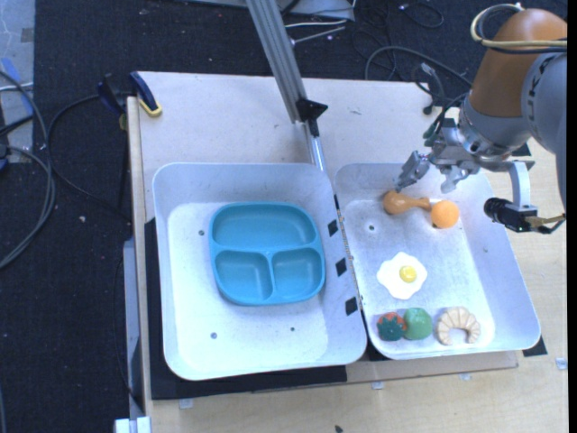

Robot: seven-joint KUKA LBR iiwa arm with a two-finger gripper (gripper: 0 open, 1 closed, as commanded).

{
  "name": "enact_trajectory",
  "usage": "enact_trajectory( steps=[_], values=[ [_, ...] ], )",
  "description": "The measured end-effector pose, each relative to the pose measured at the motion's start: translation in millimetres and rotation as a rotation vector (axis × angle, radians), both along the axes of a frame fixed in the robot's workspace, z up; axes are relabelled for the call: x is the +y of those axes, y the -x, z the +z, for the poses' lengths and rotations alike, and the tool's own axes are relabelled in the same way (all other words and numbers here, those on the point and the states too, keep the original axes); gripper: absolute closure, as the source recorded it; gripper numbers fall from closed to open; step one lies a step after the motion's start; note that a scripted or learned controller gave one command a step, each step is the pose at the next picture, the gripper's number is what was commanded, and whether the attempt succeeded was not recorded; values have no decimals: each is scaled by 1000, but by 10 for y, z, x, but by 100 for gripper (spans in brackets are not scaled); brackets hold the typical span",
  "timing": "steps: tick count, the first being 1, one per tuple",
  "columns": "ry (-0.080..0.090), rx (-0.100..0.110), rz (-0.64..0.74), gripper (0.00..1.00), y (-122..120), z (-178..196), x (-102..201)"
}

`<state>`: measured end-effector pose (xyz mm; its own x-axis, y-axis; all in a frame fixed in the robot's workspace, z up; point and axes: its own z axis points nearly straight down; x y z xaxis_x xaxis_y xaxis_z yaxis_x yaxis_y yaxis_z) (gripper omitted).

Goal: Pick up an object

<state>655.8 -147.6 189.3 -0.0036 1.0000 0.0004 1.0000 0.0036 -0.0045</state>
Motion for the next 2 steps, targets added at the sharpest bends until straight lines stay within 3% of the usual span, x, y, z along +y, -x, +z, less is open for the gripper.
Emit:
enact_trajectory(
  steps=[2],
  values=[
    [1, -3, 0, 0, -3, -993, 107]
  ],
)
